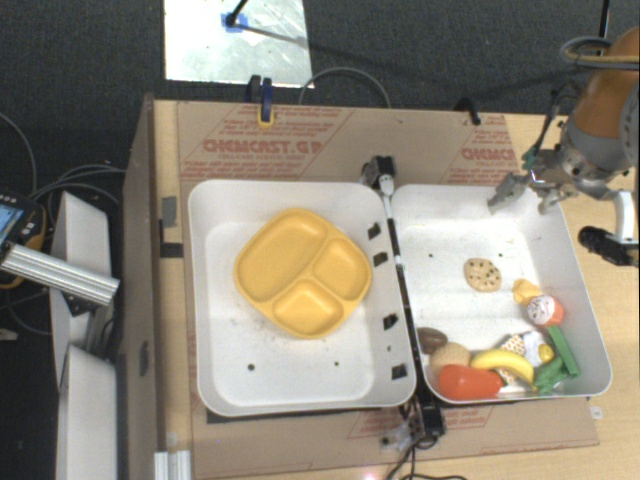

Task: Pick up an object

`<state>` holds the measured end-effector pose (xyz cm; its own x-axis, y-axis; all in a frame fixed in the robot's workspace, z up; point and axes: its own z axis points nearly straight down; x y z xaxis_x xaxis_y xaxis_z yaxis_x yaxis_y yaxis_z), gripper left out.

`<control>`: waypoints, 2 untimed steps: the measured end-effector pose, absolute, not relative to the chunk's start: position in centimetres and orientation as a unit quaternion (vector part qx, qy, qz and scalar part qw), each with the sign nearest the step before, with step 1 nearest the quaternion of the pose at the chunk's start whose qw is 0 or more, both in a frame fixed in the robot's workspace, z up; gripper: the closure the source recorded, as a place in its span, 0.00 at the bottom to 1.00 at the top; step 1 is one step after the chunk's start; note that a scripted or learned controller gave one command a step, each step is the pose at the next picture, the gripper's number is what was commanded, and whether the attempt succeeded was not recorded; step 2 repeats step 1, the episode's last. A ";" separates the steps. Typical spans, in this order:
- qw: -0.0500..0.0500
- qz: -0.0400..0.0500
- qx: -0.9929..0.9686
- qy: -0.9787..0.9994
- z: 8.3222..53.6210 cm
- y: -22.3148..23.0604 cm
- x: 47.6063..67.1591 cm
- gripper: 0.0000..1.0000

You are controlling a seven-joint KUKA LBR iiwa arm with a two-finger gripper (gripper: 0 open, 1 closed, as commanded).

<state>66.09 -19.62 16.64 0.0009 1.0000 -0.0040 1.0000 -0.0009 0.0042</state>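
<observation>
The claw (528, 190) hung open and empty at the right bin's (440, 230) one o'clock corner, seemingly poised above the cookie (483, 274).

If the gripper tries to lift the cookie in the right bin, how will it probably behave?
The cookie looks like a thin, flat disc, so it is probably stiff and light. Lying flat on the bin floor, it may slide instead of lifting. It lies apart from the other items, so nothing should hinder a push.
</observation>
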 end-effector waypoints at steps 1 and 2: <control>-0.003 -0.001 0.707 0.707 10.1 -18.2 61.7 0.00; -0.003 -0.001 0.707 0.707 10.1 -18.2 61.7 0.00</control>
